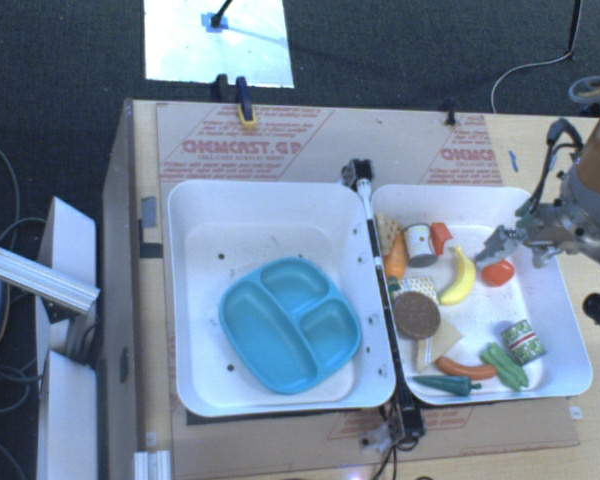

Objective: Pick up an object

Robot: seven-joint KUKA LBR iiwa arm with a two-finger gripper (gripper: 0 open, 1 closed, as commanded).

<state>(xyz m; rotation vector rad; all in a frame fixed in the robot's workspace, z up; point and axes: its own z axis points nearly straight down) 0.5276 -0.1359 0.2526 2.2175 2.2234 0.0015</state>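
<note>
Camera view. Two-finger gripper point(508, 245): hovering over right white bin point(560, 313); finger spread cannot be told.

Nearest item: round red-orange toy tomato point(497, 272), just below the fingertips, lying free, glossy and smooth.

Yellow plastic banana point(458, 276): near, to its left.

Advice: descend centred over the tomato, closing squarely to prevent rolling.

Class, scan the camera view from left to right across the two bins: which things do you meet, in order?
Blue divided plate in the left bin → carrot → small can → banana → red tomato beneath the hand → green-labelled tin.
</note>
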